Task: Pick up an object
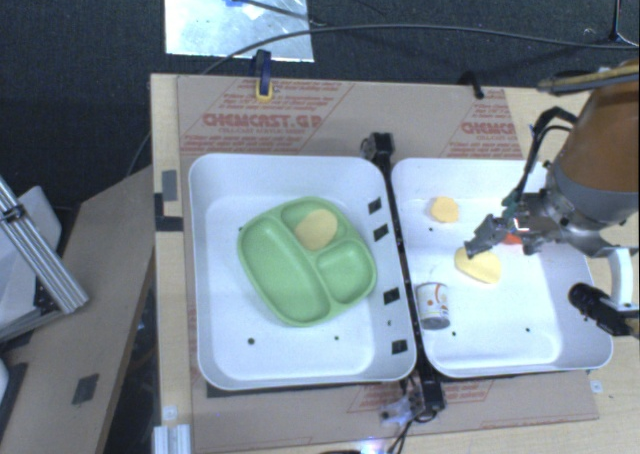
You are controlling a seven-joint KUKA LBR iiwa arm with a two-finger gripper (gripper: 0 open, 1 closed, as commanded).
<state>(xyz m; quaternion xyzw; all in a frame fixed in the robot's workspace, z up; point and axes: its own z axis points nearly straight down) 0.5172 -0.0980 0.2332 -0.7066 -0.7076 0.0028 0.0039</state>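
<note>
Dark carpet lies around the surface (170,272), which carries a brown cardboard sheet (330,107) printed in red with "CHEMCAST GP" near its far edge, the same wording partly readable again toward the right. A silvery foil square (200,2) lies on the carpet beyond it. Two shallow white bins sit side by side on the cardboard, joined by black clips along the middle.

The left bin (225,342) holds a green divided plate (290,277), with a pale yellow round object (318,229) in one of its far compartments. The right bin (500,342) holds a small yellow-orange piece (445,209) toward its far side, a yellow heart-shaped object (480,267) near the middle, and a small can (432,304) by the left wall; the can's label is too small to read.

The grey and orange arm (605,157) reaches in from the right. The gripper (487,239) hangs low over the right bin, its tip just above the far edge of the heart-shaped object, seemingly touching or nearly so. Whether it is spread or closed cannot be told, and nothing is visibly held.
</note>
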